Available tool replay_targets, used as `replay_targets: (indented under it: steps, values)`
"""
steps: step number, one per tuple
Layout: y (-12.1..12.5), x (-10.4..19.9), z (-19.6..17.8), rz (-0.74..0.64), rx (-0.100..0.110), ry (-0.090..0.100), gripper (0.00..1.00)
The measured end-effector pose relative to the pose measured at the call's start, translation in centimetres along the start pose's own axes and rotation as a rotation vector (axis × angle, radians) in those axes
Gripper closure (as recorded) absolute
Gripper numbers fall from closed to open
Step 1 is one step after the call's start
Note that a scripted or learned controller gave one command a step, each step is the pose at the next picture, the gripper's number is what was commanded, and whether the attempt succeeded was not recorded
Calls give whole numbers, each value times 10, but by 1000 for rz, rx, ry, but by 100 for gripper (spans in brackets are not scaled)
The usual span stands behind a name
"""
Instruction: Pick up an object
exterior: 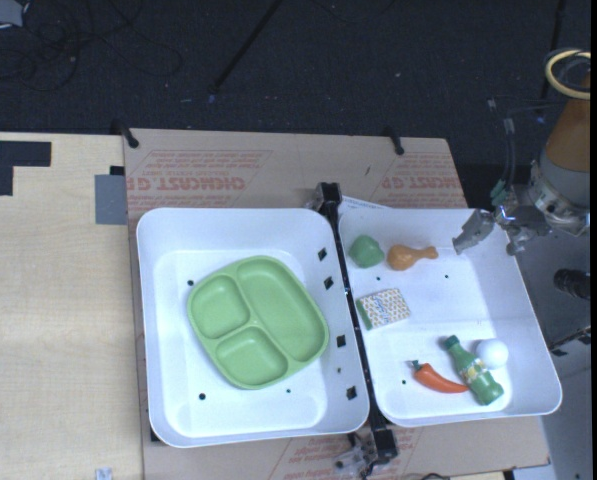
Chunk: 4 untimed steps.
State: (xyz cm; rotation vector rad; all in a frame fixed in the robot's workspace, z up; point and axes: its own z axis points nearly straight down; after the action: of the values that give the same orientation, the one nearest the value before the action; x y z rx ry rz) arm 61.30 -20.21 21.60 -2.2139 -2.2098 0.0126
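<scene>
Across the bench sit two white bins, side by side on cardboard. Largest of all is the left bin (168, 268), which bears a green divided plate (256, 320) lying flat, its three wells bare. Next comes the right bin (508, 298), where every small candidate for my pick lies.

At that bin's far right corner hangs my claw (490, 230), above the rim and apart from everything inside. One grey finger slants down toward the bin; I cannot tell from this angle whether my fingers are spread or pressed together, and nothing shows between them.

Nearest to me is an orange drumstick-shaped toy (410, 257), just left of my claw, with a green rounded lump (366, 252) beside it near the divider. Below these lies a small patterned card (383, 308), flat on the floor. Toward the near right corner, a green bottle (472, 370), a white ball (492, 353) and a red chilli (439, 378) crowd together, touching or nearly so.

My judgement: the drumstick is the soundest target, being close and standing clear of its neighbours. I should come straight down over its thick end, fingers straddling the narrow width, and avoid the crowded trio, where a close could nudge the ball away. The flat card offers little to pinch.
</scene>
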Motion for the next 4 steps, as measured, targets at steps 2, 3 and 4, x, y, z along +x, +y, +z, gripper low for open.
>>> replay_targets:
  steps: [2,3,4]
  values:
    - [6,0,56,-2,-8,-2,0]
    - [13,-2,117,-5,-8,-2,0]
    - [14,0,129,-6,-11,-3,0]
